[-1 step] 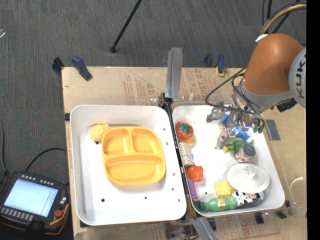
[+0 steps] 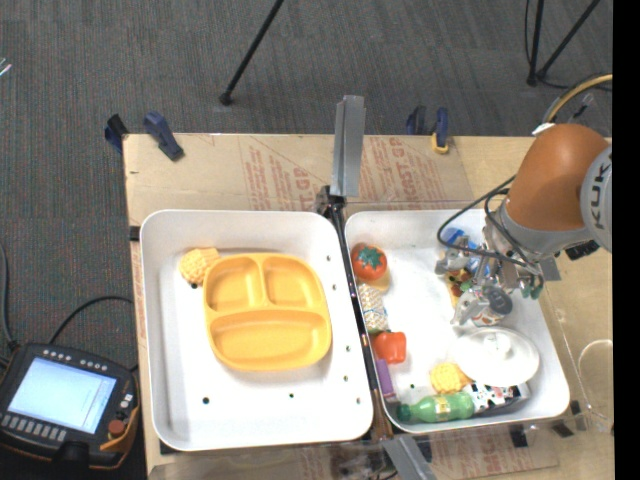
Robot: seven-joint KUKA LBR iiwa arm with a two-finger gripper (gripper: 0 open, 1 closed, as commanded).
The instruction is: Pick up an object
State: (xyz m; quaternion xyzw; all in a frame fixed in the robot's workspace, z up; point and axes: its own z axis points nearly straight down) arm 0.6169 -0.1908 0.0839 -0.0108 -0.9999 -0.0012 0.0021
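Glossy green bottle (image 2: pixel 438 407) w/ round white lid (image 2: pixel 497 354); gripper (image 2: pixel 478 298) above, prob.

Glossy yellow plastic tray (image 2: pixel 267 311), smooth white plastic bins (image 2: pixel 160 318), shiny plastic tomato (image 2: pixel 369 261), glossy green bottle (image 2: pixel 440 407), printed cardboard bench top (image 2: pixel 260 173)

Dark grey carpet (image 2: pixel 200 38) surrounds a plywood bench (image 2: pixel 250 168); black tripod legs (image 2: pixel 255 43) stand behind, and a teach pendant (image 2: pixel 65 398) lies at lower left.

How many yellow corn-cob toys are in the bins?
2. One corn cob lies in the left bin, touching the yellow tray's upper-left corner. The other sits in the right bin, near the green bottle. More could be hidden under the arm.
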